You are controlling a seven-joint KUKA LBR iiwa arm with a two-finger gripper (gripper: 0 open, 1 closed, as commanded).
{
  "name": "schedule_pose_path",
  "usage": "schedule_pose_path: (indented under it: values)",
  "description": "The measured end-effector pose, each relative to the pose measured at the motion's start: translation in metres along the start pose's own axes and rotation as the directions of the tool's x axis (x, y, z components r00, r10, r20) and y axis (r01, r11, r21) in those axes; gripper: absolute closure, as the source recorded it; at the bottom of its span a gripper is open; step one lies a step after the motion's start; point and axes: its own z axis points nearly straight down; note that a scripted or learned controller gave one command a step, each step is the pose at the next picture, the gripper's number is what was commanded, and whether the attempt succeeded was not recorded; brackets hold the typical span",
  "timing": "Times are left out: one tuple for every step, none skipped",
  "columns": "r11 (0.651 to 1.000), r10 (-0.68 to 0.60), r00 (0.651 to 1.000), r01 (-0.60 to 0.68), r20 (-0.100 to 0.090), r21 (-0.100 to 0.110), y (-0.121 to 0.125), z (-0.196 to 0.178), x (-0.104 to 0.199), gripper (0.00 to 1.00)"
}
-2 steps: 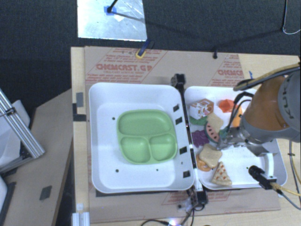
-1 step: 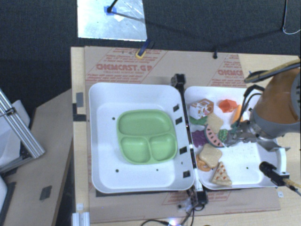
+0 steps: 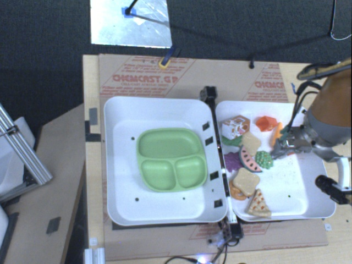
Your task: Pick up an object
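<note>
Rightward, toy food (image 3: 248, 166) crowded against the right bin's (image 3: 300, 205) left wall, bare floor toward its right rim, fingers (image 3: 276, 149) beside the broccoli (image 3: 264, 159), grip state undeterminable, green tray (image 3: 171, 159) centred in left bin (image 3: 124, 202), "CHEMCAST GP" printed on cardboard (image 3: 144, 79).

Toy food (image 3: 248, 164) crowds the right bin's (image 3: 300, 205) left half; its lower right floor lies open.

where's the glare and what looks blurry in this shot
In the camera view, the strongest glare sits on the shiny sheet at top; the white bins look bright and washed out; the toy food is soft and low in detail; the gripper is smeared, its fingers unreadable.
</note>
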Motion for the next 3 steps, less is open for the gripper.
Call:
schedule_pose_path:
  values:
    - [1.0, 0.0, 1.0, 0.0, -0.001, 0.004, 0.001, -0.017, 0.0, 1.0]
    - [1.0, -0.006, 1.0, 0.006, -0.004, 0.004, 0.042, -0.015, 0.05, 1.0]
    - [1.0, 0.002, 1.0, -0.002, -0.001, 0.007, 0.045, -0.006, 0.045, 1.0]
